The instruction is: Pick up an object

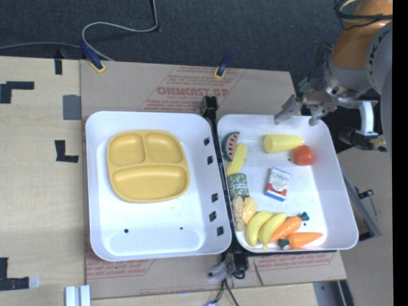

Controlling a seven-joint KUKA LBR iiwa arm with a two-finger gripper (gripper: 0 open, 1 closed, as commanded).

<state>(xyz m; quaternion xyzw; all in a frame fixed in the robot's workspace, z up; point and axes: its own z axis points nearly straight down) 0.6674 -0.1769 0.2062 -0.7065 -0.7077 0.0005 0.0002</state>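
My gripper point(299, 116) hangs over the far rim of the right bin point(335, 196), open, with nothing between its fingers. Just in front of it lie a yellow cone-shaped toy point(282, 143) and a red tomato point(304, 155). Further forward is a small red, white and blue box point(277, 184). Along the bin's left wall lie a watermelon slice point(230, 141), a corn cob point(237, 159) and a green can point(238, 185). Bananas point(263, 225) and two carrots point(287, 227) sit at the near edge.
The left bin point(153, 241) holds a yellow divided plate point(148, 165). Both bins rest on a cardboard sheet point(178, 88) held by clamps at its far edge. A cable point(121, 27) loops behind it. The arm's orange band point(363, 30) is at the upper right.
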